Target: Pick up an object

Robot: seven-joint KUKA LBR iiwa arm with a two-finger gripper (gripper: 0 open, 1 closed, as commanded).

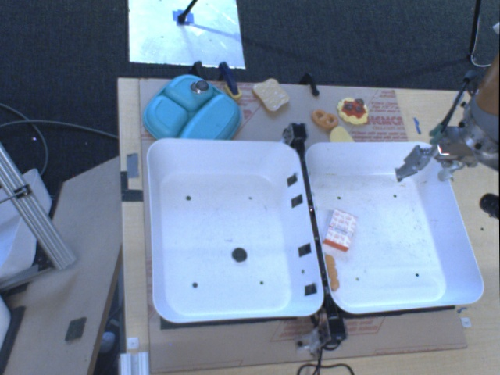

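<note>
**Robot arm at the right edge of two white bins**

Seen from above, two shallow white bins sit side by side on a bench. The right bin (437, 233) holds a small white packet with red print (341, 230) near its left wall, and a thin orange stick (332, 273) just below it. The packet's writing is too small to read. The left bin (168, 209) holds one small dark round object (239, 254). Behind the bins lie a blue lidded container (191, 109), a slice of toy bread (270, 94), a pretzel (324, 119) and a small tart (353, 110). The gripper (412, 166) hangs over the right bin's far right corner, well apart from the packet, with nothing visible between its fingers; whether they are spread or closed is unclear.
</note>
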